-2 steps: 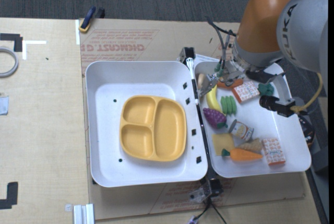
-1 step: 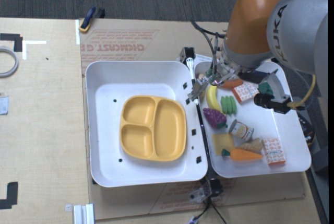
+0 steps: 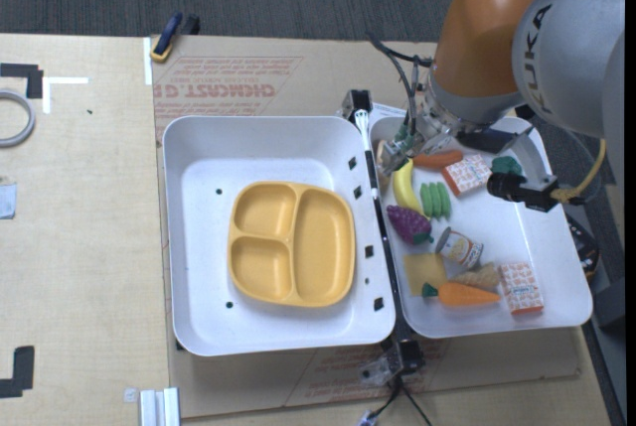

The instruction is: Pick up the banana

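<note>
The yellow banana [image 3: 403, 186] lies near the left wall of the right bin [image 3: 556, 315], its length running towards the bin's far corner. My gripper [image 3: 397, 149] hangs under the grey and orange arm at the bin's far left corner. It is just above the banana's far tip. From this slant the arm covers much of the gripper. Nothing is seen lifted off the bin floor.
Around the banana lie a green pod [image 3: 435, 199], purple grapes [image 3: 409, 223], a can [image 3: 459, 247], a carrot [image 3: 467, 295], a yellow block [image 3: 425, 270] and two red-and-white cartons [image 3: 521, 287]. The left bin [image 3: 189, 215] holds a yellow divided plate [image 3: 293, 243].
</note>
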`<state>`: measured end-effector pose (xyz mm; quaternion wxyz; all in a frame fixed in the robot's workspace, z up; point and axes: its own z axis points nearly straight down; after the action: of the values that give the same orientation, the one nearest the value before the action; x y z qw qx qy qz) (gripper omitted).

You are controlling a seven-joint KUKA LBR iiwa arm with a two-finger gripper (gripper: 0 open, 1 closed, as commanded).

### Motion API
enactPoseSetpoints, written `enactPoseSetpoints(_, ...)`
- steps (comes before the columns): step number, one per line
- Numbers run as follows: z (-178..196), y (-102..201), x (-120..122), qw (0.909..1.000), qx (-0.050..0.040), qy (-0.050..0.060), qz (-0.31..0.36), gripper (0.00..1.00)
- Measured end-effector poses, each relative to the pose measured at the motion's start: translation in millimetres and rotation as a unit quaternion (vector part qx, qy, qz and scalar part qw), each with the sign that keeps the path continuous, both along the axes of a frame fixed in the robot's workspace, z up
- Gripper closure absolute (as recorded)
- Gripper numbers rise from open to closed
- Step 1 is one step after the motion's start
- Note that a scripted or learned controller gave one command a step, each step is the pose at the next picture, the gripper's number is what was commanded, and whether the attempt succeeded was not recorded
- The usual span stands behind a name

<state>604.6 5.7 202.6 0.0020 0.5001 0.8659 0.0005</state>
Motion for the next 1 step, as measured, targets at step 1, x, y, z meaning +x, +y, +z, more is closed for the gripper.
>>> enactPoseSetpoints(1, -10.6, 69.5, -51.1, 1.0000, 0.0003, 0.002, -0.002, 1.00)
